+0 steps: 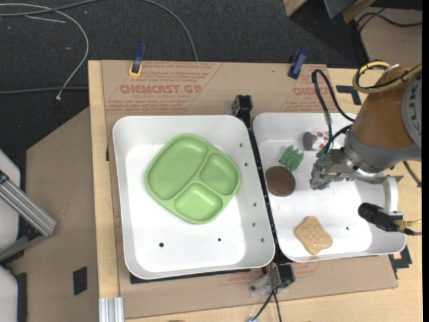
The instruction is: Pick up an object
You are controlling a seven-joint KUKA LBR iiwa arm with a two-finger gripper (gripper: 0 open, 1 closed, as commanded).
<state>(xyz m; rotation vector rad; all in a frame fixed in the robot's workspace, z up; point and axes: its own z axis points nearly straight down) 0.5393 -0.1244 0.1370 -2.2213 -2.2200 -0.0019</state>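
The gripper (322, 176) hangs over the middle of the right bin (375, 243), whether open or closed I cannot tell, nothing seen in its grasp, with a brown disc (280, 180) by the bin's left edge, a green piece (291, 157) above it, and a tan cracker (313, 235) near the front edge.

Arm (385, 123) in from right, over right bin (348, 243). Gripper (324, 174) low inside right bin, nothing visible between fingers. Brown round disc (280, 180) just left of gripper, near divider. Small green piece (291, 157) above disc. Small grey item (309, 139) toward bin's far side, near arm. Tan cracker-shaped object (313, 235) at near side of right bin, well apart from gripper. Left bin (134, 247) holds green three-compartment plate (193, 178), roughly centred, turned at angle.
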